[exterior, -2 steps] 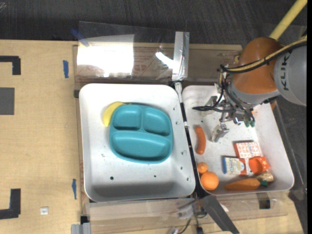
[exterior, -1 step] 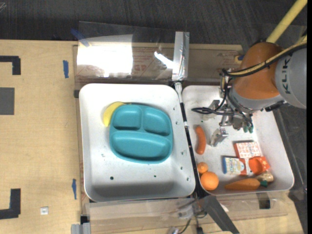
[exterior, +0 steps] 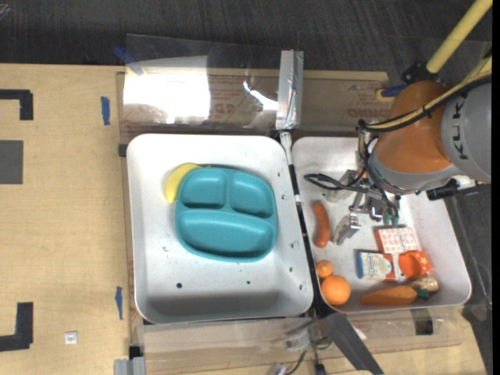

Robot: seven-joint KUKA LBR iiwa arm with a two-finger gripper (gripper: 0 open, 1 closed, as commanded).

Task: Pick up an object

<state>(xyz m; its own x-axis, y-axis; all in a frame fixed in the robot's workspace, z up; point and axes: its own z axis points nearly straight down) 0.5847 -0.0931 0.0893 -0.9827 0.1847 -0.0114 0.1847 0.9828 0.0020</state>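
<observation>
Left bin (exterior: 148,170): one teal divided tray (exterior: 226,212), lying flat near the middle; a yellow item (exterior: 178,178) tucked partly under its upper left corner.

Right bin (exterior: 457,276): a sausage (exterior: 320,223) along the left side, lying lengthwise; an orange (exterior: 337,290) at the lower left with a smaller orange fruit (exterior: 324,269) just above it; a carrot (exterior: 389,295) along the lower edge; a blue and white carton (exterior: 373,265) beside a red and white packet (exterior: 394,239); an orange-red toy (exterior: 415,265) to their right.

Arm (exterior: 418,131): reaches over the right bin's upper part. Gripper (exterior: 358,219) hangs between sausage and packet; whether it is parted or closed cannot be told, and nothing shows in its grasp.
</observation>
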